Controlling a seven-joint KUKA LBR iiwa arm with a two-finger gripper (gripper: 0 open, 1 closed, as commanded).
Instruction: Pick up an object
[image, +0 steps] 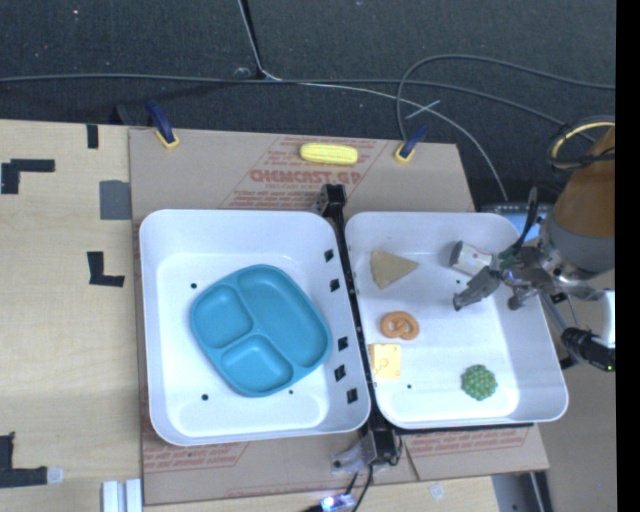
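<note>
Presently, two shallow white plastic bins sit side by side on a cardboard sheet over the wooden surface (60, 330). Left bin (170, 250): one blue tray (259, 328), smooth, rounded, three compartments, lying flat and askew. Right bin (530, 400): a tan wedge (391, 267); below it a brown pretzel (399, 325), looped; just below that a flat yellow square (386, 360) near the divider; a green ball (479, 382), bumpy, toward the near right corner; a pale cylinder (466, 255) on its side by the far right wall. Hand (478, 287): dark, over the right bin beside the cylinder, nothing between its fingers; cannot tell their spread. Yellow corn (328, 153), ridged, lies on the cardboard beyond the bins.
</note>
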